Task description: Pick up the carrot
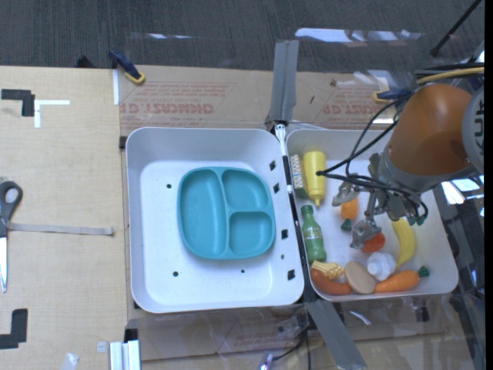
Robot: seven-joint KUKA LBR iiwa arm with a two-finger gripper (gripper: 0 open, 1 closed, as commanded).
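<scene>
The bench top [62, 168] is pale wood-grain board, with a sheet of brown cardboard [200, 99] laid under the two bins; beyond the bench the floor [154, 14] is dark grey carpet; scissors [6, 222] lie at the bench's left edge, and a small blue and yellow clip [125, 65] sits near the cardboard's far left corner.

The left bin [142, 230] holds a teal divided plate [227, 212] with three compartments, lying flat near its middle; the right bin [443, 280] holds toy food: a yellow mustard bottle [313, 173] along its left wall, a green bottle [312, 233] just in front of that, a banana [404, 241] toward the right, a tomato [373, 243] just left of the banana, a white garlic bulb [380, 266] in front of the tomato, a tan bread slice [359, 277] and a piece of corn [326, 269] near the front wall.

The carrot [398, 281], orange with a green top, lies at the bin's front right, beside the garlic and below the banana's tip; the gripper [365, 231] hangs over the tomato, well short of the carrot, and whether it is spread or pressed together I cannot tell; the arm's orange band [431, 133] rises above it.

Red printing on the cardboard reads mirrored and is not legible with certainty.
</scene>
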